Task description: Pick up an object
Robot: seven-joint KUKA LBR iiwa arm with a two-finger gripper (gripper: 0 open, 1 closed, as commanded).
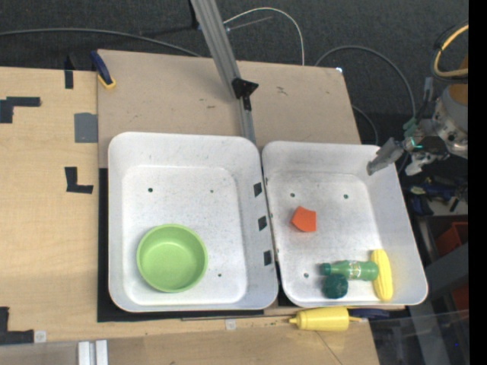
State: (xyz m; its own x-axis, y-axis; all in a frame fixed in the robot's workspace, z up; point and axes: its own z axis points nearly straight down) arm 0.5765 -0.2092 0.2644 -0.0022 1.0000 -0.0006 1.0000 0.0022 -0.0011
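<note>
In the right bin (323,162) an orange block (303,220) lies near the middle. A green bottle (348,270) lies on its side at the front, with a small dark green piece (333,286) beside it and a yellow object (382,274) to its right. The left bin (183,154) has a light green bowl (172,258) at its front left. My gripper (386,158) hangs over the far right rim of the right bin, well apart from all the objects and with nothing seen in it.
A yellow object (323,319) lies on the bench just outside the right bin's front rim. A slanted metal pole (221,44) rises behind the bins, and cables trail across the back. The arm's wrist (445,128) sits at the right edge.
</note>
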